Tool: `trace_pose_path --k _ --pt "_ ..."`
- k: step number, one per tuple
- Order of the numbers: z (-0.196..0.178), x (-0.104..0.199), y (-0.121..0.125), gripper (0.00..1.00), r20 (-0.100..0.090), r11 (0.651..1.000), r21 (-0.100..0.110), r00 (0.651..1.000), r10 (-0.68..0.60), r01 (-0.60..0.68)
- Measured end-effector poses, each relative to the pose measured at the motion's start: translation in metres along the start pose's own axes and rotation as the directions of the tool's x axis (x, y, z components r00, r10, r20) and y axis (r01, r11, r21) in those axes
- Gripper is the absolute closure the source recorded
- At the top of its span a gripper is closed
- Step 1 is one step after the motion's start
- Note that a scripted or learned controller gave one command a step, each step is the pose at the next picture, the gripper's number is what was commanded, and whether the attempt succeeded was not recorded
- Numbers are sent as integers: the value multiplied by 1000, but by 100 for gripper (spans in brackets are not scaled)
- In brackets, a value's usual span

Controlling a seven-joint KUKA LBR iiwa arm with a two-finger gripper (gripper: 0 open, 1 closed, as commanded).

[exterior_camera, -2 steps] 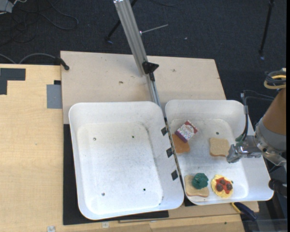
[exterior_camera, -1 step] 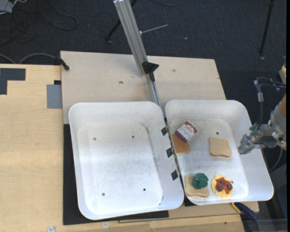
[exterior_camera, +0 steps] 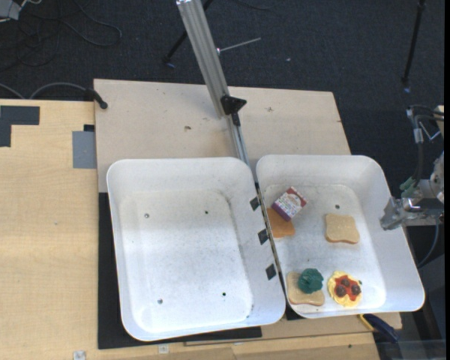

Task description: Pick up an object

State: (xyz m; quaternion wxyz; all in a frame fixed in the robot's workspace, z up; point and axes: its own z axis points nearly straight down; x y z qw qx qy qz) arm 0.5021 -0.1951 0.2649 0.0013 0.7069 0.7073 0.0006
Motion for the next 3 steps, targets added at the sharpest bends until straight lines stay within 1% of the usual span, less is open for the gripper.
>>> trace_pose_path --k 1,2,3 --pt "-3 58 3 100 -5 1000 5 1000 -5 5" --pt "-6 113 9 100 -4 1000 6 1000 -5 5" --pt "1 153 11 100 -2 1000 7 1000 0 0"
